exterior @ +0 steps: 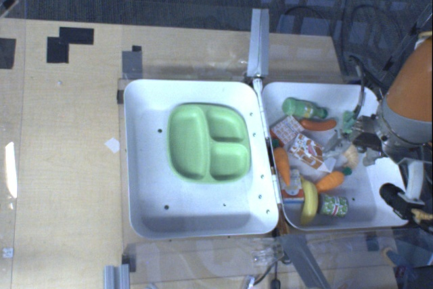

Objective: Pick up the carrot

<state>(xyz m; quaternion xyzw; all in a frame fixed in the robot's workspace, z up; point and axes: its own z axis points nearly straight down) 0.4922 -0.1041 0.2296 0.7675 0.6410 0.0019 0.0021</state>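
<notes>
The carrot (pixel 330 181), short and orange with a bit of green at its right end, lies in the right bin (pixel 379 210) near the middle, just right of a banana. A second, longer orange piece (pixel 281 166) lies along the bin's left wall. My gripper (pixel 346 140) hangs low over the bin's right-centre, just above and slightly right of the carrot, among the clutter. Nothing is visibly held in it.
Around the carrot are a banana (pixel 308 199), a green can (pixel 333 206), a printed carton (pixel 306 149), a red sausage (pixel 318 124) and a green bottle (pixel 302 107). The left bin (pixel 145 206) holds a green divided plate (pixel 207 141).
</notes>
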